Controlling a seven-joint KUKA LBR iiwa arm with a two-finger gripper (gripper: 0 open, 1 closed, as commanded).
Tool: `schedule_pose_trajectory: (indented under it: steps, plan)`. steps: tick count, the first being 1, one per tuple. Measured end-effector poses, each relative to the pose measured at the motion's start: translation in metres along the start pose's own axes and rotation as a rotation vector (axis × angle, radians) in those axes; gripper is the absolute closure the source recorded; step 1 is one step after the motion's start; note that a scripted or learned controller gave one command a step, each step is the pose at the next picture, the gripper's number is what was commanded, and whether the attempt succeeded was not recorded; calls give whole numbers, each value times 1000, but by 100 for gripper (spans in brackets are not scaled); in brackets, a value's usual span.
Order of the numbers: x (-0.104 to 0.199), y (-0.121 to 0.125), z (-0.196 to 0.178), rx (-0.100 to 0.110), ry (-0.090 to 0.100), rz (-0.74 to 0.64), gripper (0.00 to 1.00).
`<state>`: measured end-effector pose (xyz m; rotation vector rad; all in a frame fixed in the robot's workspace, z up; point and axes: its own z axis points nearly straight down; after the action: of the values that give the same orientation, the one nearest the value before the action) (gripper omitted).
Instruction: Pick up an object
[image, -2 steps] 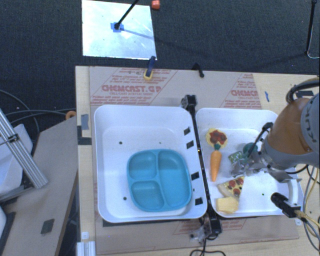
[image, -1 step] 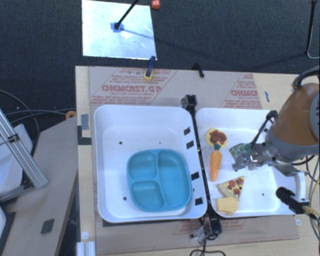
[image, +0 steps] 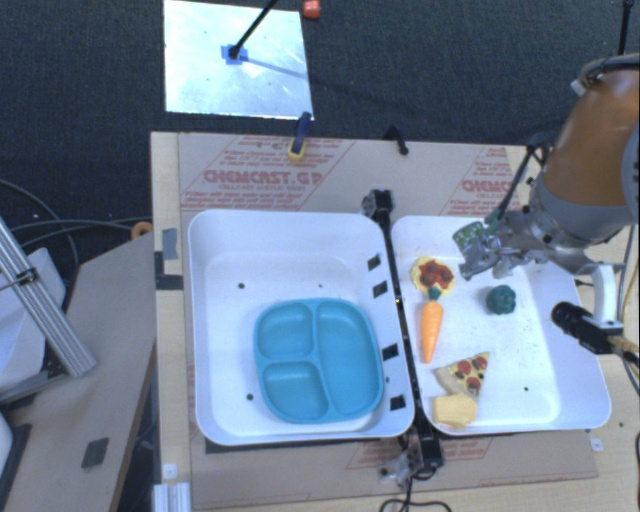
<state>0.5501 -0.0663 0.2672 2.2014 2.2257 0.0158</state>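
Camera view. Two white bins sit side by side on the bench. The left bin (image: 215, 250) holds a blue tray (image: 318, 360) with three compartments, lying flat, nothing in it.

The right bin (image: 570, 400) holds the toy food, all candidates for the pick: a pizza round (image: 433, 274) near the divider, a carrot (image: 430, 330) just below it with its green top touching the round, a broccoli (image: 501, 299) apart to the right, a pizza slice (image: 463, 373) lower down, and a cheese wedge (image: 455, 410) touching the slice at the near wall.

The arm (image: 600, 150) reaches in from the right. The gripper (image: 480, 255) hangs over the right bin's far end, between pizza round and broccoli, beside both. Whether it is released or clenched cannot be told; nothing is seen in its grasp.

Judgement: the pick is not yet made. The pieces lie spread, which favours a clean descent; the nearest are the pizza round and broccoli.
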Motion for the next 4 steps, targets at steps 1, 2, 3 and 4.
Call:
schedule_pose_trajectory:
  steps: [1,2,3,4]
  plan:
    - [21,-50,69,22,3,9,100]
    - [-20,-48,146,19,0,14,100]
    - [-18,-62,177,0,1,10,100]
    - [-8,-62,76,3,0,5,100]
